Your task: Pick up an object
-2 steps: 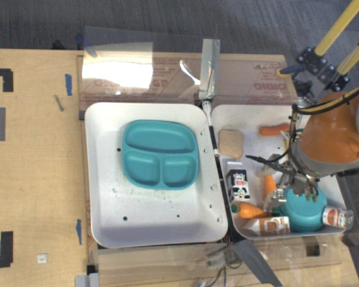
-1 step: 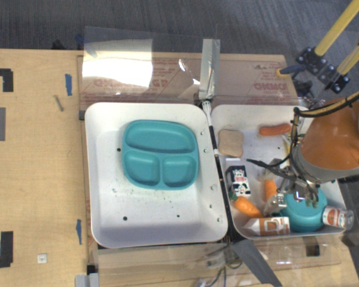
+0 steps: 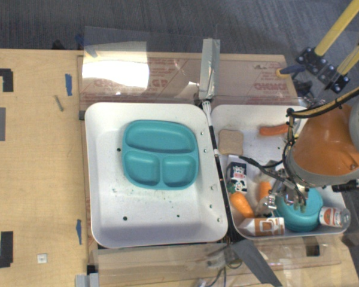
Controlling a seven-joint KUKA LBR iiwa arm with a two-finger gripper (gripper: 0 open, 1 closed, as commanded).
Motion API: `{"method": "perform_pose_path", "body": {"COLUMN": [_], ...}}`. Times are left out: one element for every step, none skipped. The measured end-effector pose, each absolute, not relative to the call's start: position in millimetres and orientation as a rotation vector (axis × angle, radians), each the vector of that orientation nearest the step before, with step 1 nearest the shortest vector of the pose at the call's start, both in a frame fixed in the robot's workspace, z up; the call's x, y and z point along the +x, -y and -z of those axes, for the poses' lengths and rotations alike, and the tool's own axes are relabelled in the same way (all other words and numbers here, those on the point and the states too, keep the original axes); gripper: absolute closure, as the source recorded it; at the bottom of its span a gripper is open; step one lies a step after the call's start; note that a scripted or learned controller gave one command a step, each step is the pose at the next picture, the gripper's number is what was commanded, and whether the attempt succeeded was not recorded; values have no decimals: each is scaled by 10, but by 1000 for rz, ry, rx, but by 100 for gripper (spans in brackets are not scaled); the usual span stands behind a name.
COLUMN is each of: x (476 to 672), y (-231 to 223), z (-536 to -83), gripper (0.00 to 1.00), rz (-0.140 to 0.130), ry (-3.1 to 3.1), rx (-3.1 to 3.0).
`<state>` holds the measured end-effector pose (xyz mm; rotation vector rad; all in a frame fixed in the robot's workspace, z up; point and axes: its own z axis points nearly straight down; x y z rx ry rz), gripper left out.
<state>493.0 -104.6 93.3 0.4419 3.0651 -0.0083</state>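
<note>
Now my gripper (image 3: 287, 196) hangs over the teal bowl (image 3: 302, 211); whether it is closed I cannot tell. Left of that bowl, a teal plate (image 3: 160, 154) lies in the neighbouring bin (image 3: 102, 178) on the wooden tabletop (image 3: 36, 160).

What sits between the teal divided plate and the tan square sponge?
In the camera view, just the two white bins' adjoining rims lie between teal divided plate and tan square sponge.

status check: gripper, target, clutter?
Gripper low in right bin, over teal round container. Nothing seen held. Carrot, bottle crowd close.

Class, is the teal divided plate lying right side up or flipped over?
Right side up: the plate shows three hollow compartments facing upward in the left bin.
</note>
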Motion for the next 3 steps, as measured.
{"method": "perform_pose_path", "body": {"x": [4903, 4944, 4902], "y": [1515, 1185, 1454], "z": [-1070, -928, -906], "gripper": [0, 0, 0], "rz": [2, 4, -14], "ry": [-3097, -3075, -3013], "rx": [251, 435, 786]}}
